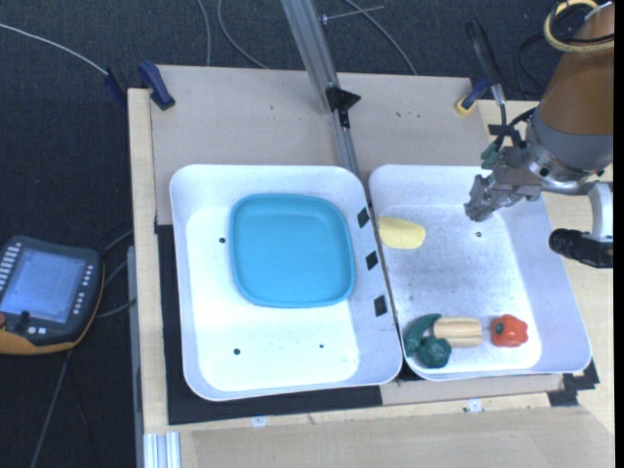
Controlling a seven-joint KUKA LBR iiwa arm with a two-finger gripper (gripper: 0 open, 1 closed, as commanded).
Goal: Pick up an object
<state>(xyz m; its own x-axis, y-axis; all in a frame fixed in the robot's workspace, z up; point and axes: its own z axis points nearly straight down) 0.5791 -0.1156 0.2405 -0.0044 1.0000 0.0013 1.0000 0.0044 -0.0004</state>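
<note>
Near edge of the right bin [561, 291]: three items in a row along the front wall. Dark green piece [427, 340] at left, touching a tan cylindrical piece [458, 331] lying on its side; a red tomato-like item [508, 331] sits just beside the cylinder's right end.

Left bin [195, 261]: a blue square plate [292, 250] lies flat, set toward the back half.

Mid right bin: yellow object [401, 233] near the left wall, well apart from the front row. Bin floor here is speckled grey.

Further back: gripper [482, 208] hangs over the rear of the right bin, to the right of the yellow object and apart from it. Nothing visible between its tips. Fingers read as one dark clump, possibly close together; their spread cannot be told from this angle.

Far bench edge: blue clamp [156, 85] at left corner; metal post [314, 42] slanting up past the bins.
</note>
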